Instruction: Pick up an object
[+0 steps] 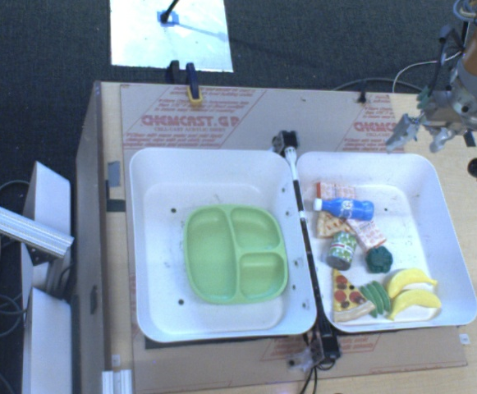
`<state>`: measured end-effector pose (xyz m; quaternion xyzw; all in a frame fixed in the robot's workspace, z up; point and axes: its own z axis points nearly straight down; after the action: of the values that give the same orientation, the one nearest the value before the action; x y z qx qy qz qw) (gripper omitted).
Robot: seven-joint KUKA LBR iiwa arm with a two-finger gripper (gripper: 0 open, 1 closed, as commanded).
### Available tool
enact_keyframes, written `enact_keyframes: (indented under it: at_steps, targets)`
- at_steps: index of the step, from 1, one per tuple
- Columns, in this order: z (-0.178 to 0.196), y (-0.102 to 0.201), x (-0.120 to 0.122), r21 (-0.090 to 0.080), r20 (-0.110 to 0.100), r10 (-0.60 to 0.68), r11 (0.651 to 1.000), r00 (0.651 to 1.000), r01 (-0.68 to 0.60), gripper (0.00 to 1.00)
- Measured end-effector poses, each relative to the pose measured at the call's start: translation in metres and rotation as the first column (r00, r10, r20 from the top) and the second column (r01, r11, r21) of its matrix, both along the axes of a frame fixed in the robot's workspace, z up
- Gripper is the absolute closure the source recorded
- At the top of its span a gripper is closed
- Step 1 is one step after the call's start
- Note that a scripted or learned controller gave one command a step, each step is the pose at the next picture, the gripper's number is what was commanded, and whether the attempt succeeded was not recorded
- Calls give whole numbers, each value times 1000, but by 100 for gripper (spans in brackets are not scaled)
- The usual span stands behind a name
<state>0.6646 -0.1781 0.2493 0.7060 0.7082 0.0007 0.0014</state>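
The right bin [447, 212] holds several small items: a blue bottle [349, 209] lying on its side, a small can [342, 250], a dark green lump [378, 259], a pizza slice [349, 295], green pods [375, 295], yellow bananas [415, 292] and red-and-white packets [336, 190]. My gripper [419, 136] hangs above the bench beyond the far right corner of that bin, outside its rim. Its fingers are spread open with nothing between them.
The left bin [152, 220] holds a light green divided plate [236, 253]. A black-and-white bar [297, 203] runs between the two bins. A blue-and-yellow clamp [193, 84] sits at the bench's far edge. Cables loop near the arm at the top right.
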Motion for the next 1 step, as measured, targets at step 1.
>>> enact_keyframes:
  at_steps: [1]
  targets:
    - [-88,19,-39,1,-2,-2,1000,1000,2,0]
